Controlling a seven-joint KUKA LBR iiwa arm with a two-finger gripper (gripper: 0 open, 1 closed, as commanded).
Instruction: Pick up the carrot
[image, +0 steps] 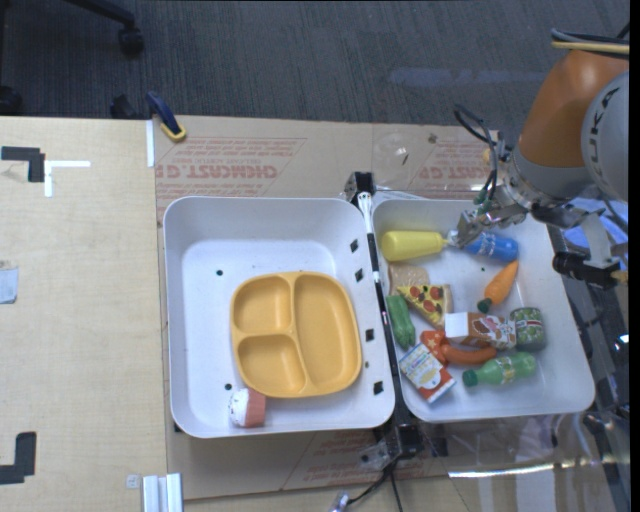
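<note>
The carrot is orange with a small green top. It lies tilted in the right bin, near that bin's right side. My gripper hangs over the far part of the same bin, just up and left of the carrot and apart from it. It sits right by a blue object and the tip of a yellow bottle. Nothing can be seen held in it.
The right bin also holds a pizza slice, a green cucumber, a sausage, a green bottle, a can and a red carton. In the left bin are a yellow divided plate and a small pink piece.
</note>
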